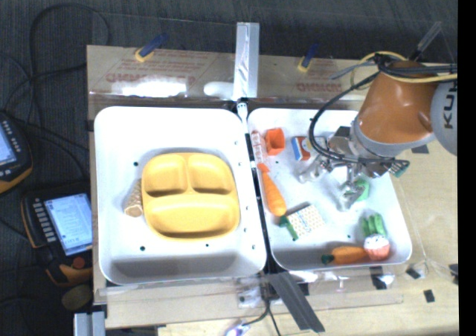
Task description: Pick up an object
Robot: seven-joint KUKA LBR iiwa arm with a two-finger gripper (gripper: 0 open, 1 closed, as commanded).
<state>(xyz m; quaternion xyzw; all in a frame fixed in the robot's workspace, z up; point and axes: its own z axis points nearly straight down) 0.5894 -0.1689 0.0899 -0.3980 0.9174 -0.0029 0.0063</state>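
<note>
My gripper [329, 184] hangs over the middle of the right bin [401, 208], below the orange wrist band. Its two metal fingers [308, 172] stand apart, open, with bare bin floor between them. A small green piece [361, 189] lies right beside the right finger; whether they touch I cannot tell. To the left of the gripper lies an orange carrot [272, 193] along the bin's left wall. An orange block [274, 139] and a small blue and orange box [300, 149] sit at the back. A dotted card [304, 220] lies in front of the gripper.
At the right bin's front right corner lie a green vegetable [372, 223], a red and white toy [377, 247] and a second carrot [345, 255]. The left bin [111, 253] holds a yellow divided plate [191, 193] and a cone [134, 199]. Cables loop around the wrist.
</note>
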